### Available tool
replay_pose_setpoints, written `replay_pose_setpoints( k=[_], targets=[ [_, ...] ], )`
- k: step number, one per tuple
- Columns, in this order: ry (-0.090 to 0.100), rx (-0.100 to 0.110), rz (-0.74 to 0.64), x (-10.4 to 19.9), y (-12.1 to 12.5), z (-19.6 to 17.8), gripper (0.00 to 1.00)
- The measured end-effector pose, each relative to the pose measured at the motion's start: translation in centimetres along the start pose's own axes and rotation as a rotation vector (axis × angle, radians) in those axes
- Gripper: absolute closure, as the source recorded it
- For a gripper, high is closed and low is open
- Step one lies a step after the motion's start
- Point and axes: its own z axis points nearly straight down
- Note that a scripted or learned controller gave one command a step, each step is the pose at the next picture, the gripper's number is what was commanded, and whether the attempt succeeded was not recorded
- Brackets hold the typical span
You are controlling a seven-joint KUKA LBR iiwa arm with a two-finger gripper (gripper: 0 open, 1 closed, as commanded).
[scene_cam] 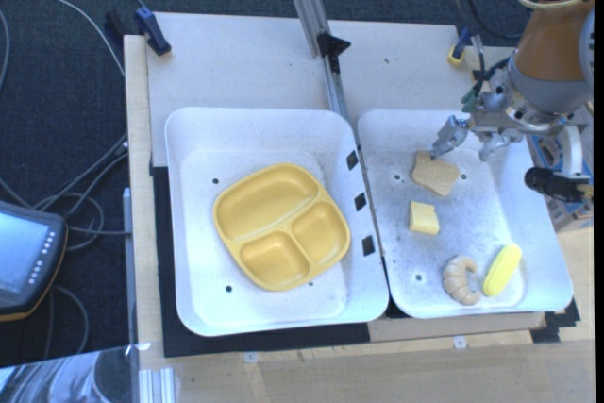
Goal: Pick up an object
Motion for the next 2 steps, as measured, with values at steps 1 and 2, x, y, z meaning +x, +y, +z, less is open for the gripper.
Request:
replay_pose_setpoints(
  k=[1,2],
  targets=[
    [0.001,0.002,0.001,-0.6,-0.6,6.0,0.00],
    [0.001,0.002,0.000,-0.5,-0.7,11.0,0.00]
  ],
)
